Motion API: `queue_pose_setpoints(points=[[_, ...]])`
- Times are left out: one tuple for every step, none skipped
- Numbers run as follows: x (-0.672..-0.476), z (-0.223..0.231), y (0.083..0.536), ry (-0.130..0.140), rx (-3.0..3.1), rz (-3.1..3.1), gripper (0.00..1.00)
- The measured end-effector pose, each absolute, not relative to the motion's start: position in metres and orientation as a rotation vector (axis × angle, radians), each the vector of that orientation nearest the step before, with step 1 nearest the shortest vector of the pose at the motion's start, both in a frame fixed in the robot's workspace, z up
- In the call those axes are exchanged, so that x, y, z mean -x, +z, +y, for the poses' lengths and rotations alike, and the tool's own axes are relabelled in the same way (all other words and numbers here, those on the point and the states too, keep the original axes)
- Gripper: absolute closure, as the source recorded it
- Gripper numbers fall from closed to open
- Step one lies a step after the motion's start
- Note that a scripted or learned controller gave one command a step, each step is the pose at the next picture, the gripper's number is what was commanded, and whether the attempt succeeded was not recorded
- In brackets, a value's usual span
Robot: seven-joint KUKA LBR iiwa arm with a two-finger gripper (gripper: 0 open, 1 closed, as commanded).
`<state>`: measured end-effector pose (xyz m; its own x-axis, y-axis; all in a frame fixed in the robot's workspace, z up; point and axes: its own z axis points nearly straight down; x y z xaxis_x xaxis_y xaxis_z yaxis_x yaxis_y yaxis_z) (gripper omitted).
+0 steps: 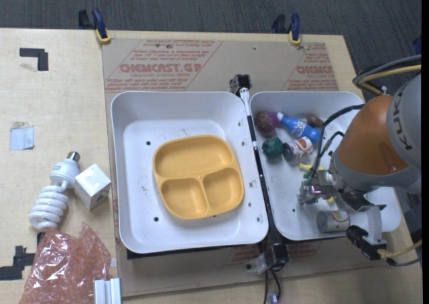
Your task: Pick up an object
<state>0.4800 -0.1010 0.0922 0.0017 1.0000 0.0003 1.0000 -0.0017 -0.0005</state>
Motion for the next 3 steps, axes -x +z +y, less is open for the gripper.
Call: queue_pose_setpoints(points=[[-0.555,-0.095,0.093,-0.001,2.221,-2.224,0.00],[-0.517,-0.109,0.093,-0.001,2.223,-2.220,0.00],[-0.477,-0.098,0.092,0.000,2.223,-2.219,0.00]])
